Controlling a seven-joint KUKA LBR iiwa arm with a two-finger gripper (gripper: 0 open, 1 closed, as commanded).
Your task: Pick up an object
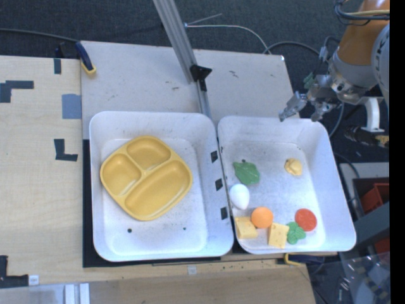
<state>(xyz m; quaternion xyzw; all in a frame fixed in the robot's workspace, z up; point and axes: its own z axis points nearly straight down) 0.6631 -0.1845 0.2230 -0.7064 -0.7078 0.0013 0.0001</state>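
The end effector [305,104], small and metallic below the grey arm's orange band [370,5], hovers at the upper right of the frame, just over the top rim of the right-hand shallow white bin [329,147]; whether it is released or clenched I cannot tell, and nothing shows in its grasp.

The nearest candidate is the small pale-yellow lumpy plastic piece [293,166], lying alone in the upper right of that bin. It looks light and rigid, probably a hollow toy food — smooth, so likely a little slippery. Being free on all sides, it would best be taken across its narrow width from above.

Lower in the bin the things crowd together: a green leafy toy [246,172], a white egg-shaped ball [239,196], an orange round ball [262,217], two yellow cheese-like blocks [246,227] and [277,234], a small green floret [295,233] and a flat red disc [305,220]. The round ones would probably roll away from a pinch — the blocks offer flat sides.

The left white bin [101,132] holds a yellow compartment plate [146,177] on the bench.
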